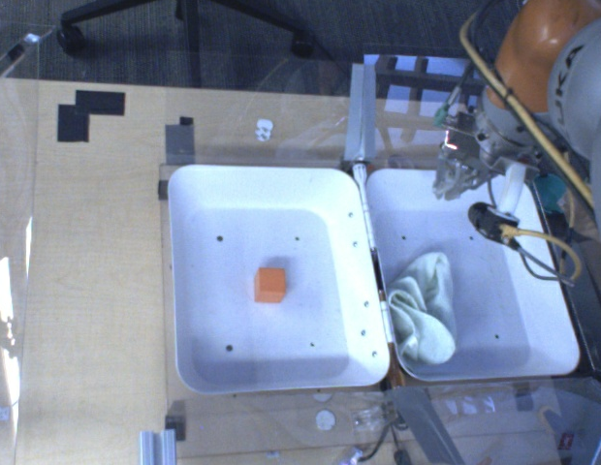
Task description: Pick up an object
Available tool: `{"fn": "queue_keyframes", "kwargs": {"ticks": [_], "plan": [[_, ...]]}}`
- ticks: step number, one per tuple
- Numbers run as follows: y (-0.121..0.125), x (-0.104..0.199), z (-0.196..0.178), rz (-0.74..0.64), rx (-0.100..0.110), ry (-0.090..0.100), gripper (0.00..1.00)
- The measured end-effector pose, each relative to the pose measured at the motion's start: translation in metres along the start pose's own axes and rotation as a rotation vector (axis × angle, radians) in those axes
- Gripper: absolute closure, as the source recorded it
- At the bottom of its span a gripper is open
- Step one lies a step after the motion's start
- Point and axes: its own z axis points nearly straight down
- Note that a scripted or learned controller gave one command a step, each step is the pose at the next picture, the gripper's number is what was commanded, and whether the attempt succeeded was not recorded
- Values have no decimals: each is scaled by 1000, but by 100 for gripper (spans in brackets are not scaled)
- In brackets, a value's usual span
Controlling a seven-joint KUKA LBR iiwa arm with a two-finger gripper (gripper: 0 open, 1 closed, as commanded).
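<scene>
The gripper hovers above the right bin's far edge; finger state cannot be determined. A cloth lies inside. The left bin holds an orange block.

The arm enters from the right side of the scene at the far right corner, its orange band uppermost and the grey wrist section angled down and to the left. The hand hangs at the end of the wrist, pointing downward, at the far edge of the right-hand side. Black and tan cables loop from the wrist down along the right of the hand and trail toward the near right.
</scene>
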Motion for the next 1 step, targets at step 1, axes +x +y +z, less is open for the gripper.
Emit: {"fn": "queue_keyframes", "kwargs": {"ticks": [1], "plan": [[22, -20, 11, 222, -2, 0, 100]]}}
